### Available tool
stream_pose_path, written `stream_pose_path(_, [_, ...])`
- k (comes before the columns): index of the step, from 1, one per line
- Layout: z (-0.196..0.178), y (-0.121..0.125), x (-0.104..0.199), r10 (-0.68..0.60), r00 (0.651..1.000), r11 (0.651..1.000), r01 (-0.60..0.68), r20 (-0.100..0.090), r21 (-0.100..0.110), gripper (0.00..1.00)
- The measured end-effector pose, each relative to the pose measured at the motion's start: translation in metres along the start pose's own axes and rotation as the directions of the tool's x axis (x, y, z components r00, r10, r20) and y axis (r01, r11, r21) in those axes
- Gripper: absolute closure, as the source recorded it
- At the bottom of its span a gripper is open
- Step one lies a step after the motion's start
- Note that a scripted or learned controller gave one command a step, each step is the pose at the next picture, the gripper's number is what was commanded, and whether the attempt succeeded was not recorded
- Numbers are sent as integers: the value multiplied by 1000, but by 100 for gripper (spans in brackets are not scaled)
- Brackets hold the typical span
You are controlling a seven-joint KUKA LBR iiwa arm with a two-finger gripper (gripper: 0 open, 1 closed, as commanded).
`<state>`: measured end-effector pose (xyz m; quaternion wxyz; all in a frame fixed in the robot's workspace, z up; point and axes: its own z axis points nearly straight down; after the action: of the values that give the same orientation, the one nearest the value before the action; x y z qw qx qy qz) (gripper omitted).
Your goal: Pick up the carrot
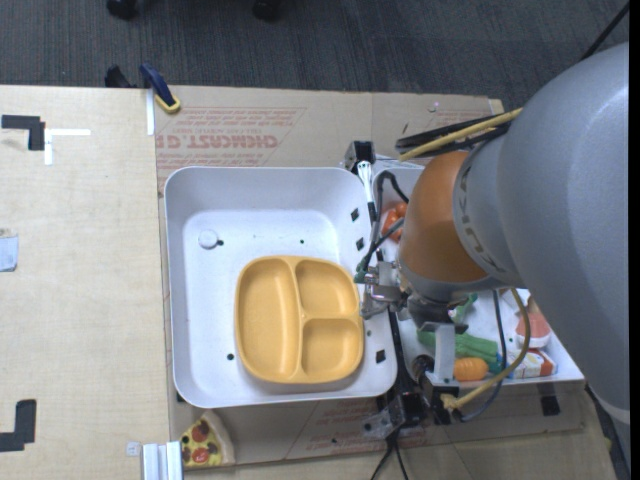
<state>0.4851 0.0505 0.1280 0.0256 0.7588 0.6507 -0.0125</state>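
Note:
The carrot (468, 369), orange with a green leafy top (480, 348), lies near the front edge of the right bin (560, 368). The arm's orange band (435, 233) and grey body cover most of that bin. My gripper (430, 318) hangs below the wrist, over the bin's left part, just left of and above the carrot. Nothing shows between the gripper and the carrot that tells of a grasp.
A yellow divided plate (298, 318) lies in the left bin (190, 268), with a small white round piece (208, 239) behind it. A red-orange item (396, 214) and a red-white item (536, 328) lie in the right bin. A toy pizza slice (203, 444) sits outside, front left.

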Motion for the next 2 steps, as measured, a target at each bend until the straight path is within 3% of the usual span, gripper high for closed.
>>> stream_pose_path(1, [-7,0,-2,4,1000,1000,-4,2,5,100])
stream_pose_path(2, [-110,87,-13,-177,983,984,178,-52,15,100])
